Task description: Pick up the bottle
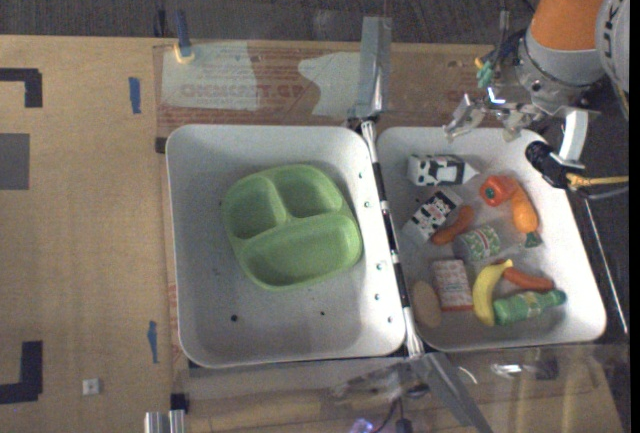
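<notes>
1. The green bottle (pixel 527 306) is seen lying on its side in the right bin (pixel 590 316), close to the bin's near right corner.
2. A yellow banana (pixel 487 291) is found touching the bottle's left end, and a small orange carrot (pixel 527 279) is laid just above it.
3. A red box (pixel 452 284) and a round tan cookie (pixel 427 303) are placed left of the banana, toward the near left corner.
4. Two black and white cartons (pixel 432 215), a green can (pixel 479 243) and orange toy foods (pixel 512 202) are spread over the middle and far part of the same bin.
5. A green divided plate (pixel 290 226) is set in the middle of the left bin (pixel 190 251).
6. The gripper (pixel 492 117) is held up over the far edge of the right bin, well apart from the bottle. Its fingers look spread apart, and nothing is held between them.
7. The bottle has not been picked up yet. The whole job is judged to be left: the bottle must be reached, gripped and lifted.
</notes>
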{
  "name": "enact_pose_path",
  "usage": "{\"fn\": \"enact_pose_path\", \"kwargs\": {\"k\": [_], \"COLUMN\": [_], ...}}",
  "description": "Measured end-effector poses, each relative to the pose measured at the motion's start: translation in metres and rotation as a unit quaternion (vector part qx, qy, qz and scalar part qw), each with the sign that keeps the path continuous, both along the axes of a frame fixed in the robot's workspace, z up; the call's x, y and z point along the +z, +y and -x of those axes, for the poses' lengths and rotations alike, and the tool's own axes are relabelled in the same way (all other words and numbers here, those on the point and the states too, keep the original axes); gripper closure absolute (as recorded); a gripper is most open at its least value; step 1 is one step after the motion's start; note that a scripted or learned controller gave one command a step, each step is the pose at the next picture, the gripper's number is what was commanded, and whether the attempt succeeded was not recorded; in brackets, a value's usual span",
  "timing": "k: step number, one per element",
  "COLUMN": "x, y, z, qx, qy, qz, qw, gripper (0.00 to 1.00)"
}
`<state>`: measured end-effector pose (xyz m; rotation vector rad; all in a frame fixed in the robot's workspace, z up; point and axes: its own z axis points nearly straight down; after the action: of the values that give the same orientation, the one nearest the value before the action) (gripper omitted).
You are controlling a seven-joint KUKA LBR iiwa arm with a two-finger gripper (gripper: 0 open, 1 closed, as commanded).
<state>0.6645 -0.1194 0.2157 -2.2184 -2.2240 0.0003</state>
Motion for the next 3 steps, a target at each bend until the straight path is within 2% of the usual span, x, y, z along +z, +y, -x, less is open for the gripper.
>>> {"fn": "enact_pose_path", "kwargs": {"k": [1,2,3], "x": [-0.003,-0.092,-0.104], "y": [-0.057,-0.057,-0.033], "z": [0.09,0.139,0.177], "qx": [-0.081,-0.159,-0.35], "qy": [0.0,-0.008,-0.018], "qz": [0.0004,-0.001,0.0011], "qw": [0.9967,0.9872,0.9367], "gripper": [0.0,0.0,0.0]}}
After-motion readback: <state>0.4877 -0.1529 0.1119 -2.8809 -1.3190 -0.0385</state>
